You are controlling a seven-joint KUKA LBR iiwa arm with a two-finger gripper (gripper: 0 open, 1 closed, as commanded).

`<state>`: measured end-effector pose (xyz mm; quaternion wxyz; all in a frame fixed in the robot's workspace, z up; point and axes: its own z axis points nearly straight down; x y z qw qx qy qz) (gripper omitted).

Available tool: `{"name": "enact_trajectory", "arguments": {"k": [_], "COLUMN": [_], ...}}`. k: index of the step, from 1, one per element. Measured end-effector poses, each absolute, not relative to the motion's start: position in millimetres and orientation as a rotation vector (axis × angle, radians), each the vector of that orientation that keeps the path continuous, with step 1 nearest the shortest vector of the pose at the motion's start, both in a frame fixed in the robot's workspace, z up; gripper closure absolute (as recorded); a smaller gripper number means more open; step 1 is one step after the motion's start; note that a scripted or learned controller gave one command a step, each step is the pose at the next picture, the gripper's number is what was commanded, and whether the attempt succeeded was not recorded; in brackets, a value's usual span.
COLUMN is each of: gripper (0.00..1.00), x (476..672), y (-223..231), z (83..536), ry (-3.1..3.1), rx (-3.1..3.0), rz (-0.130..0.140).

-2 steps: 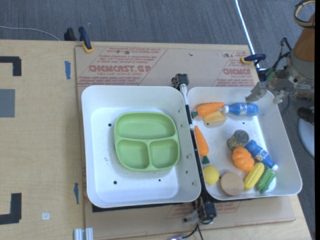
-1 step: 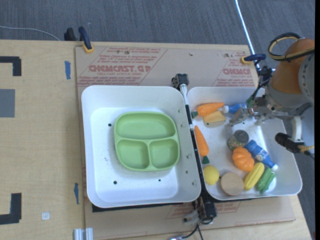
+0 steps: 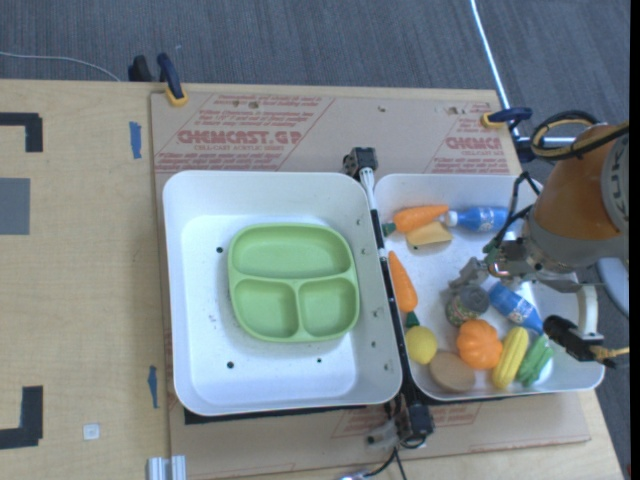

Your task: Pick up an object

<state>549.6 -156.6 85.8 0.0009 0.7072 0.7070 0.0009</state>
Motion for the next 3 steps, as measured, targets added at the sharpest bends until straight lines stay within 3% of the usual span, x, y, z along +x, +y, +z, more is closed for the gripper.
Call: {"name": "enact_trajectory", "arguments": {"k": [1, 2, 3], "gripper": [0.0, 1.0, 1.0], "x": [533.8, 532.3, 511.4], "y": [-210, -216, -172], "z": [92, 101, 191], "ry": [2.239, 2.226, 2.222], "rx": [2.218, 2.217, 2.219], "rz": [0.019, 0.007, 0.002]}}
